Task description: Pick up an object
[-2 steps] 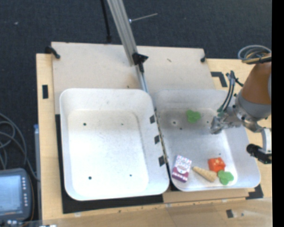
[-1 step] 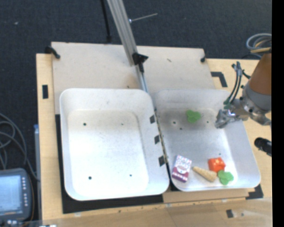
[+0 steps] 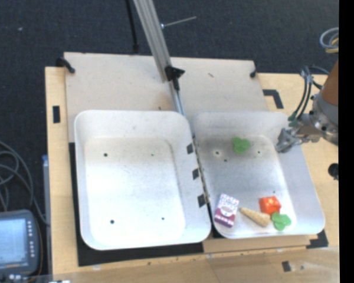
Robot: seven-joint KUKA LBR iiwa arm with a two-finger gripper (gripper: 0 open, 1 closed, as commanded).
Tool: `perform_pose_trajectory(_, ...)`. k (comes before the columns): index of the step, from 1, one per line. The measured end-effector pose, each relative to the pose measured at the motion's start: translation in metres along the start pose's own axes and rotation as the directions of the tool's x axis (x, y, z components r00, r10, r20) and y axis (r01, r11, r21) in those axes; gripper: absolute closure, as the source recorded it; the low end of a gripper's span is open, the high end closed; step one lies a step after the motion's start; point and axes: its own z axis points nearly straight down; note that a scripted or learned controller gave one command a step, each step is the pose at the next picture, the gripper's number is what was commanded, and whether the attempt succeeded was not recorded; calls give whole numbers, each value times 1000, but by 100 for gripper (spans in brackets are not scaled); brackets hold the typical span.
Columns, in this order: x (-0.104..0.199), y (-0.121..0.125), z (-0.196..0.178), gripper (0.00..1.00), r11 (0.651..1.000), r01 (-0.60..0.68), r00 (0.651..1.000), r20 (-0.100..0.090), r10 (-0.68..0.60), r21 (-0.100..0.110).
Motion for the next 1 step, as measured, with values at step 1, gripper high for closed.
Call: perform_pose_trajectory(1,-2,1,-31,100,1000,1,1000,0,-1,1)
